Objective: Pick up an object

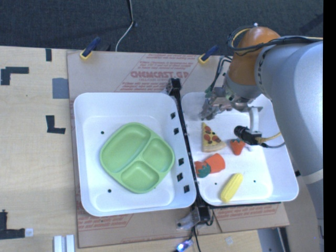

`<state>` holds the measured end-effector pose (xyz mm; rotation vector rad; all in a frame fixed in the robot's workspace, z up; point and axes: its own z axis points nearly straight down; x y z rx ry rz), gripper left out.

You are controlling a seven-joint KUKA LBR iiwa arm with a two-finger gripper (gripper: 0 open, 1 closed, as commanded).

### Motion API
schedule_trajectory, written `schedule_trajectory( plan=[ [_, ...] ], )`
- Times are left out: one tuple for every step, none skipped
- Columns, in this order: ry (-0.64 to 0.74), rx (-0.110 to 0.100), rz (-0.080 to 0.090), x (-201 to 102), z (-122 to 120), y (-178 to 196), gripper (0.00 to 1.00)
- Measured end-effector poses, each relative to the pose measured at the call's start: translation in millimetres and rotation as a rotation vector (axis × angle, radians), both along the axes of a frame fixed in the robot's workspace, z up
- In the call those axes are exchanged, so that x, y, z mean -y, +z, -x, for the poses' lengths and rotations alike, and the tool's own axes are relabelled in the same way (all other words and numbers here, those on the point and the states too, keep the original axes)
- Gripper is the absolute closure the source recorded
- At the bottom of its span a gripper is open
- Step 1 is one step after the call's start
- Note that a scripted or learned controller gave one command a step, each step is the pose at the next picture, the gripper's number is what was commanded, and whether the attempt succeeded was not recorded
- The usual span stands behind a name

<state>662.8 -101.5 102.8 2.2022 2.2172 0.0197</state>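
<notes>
In the right bin [273, 190] lie a pizza slice toy [211, 138], an orange-and-red toy with a green leaf [211, 165], a yellow corn cob [231, 187] and a small red-orange toy [238, 147]. My gripper [209, 111] hangs at the bin's far left part, just above the tip of the pizza slice. Its fingers are dark and small against the white floor, with nothing visibly held between them.
The left bin [89, 109] holds a green divided plate [137, 157]. A black clip strip [179, 135] runs between the two bins. A black cable fitting [247, 134] hangs off the wrist over the right bin. The big grey arm covers that bin's right side.
</notes>
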Motion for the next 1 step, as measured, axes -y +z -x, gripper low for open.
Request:
schedule_trajectory(
  plan=[
    [-0.005, -0.016, -0.002, 0.6, -1.1, 63.5, 1.0]
  ],
)
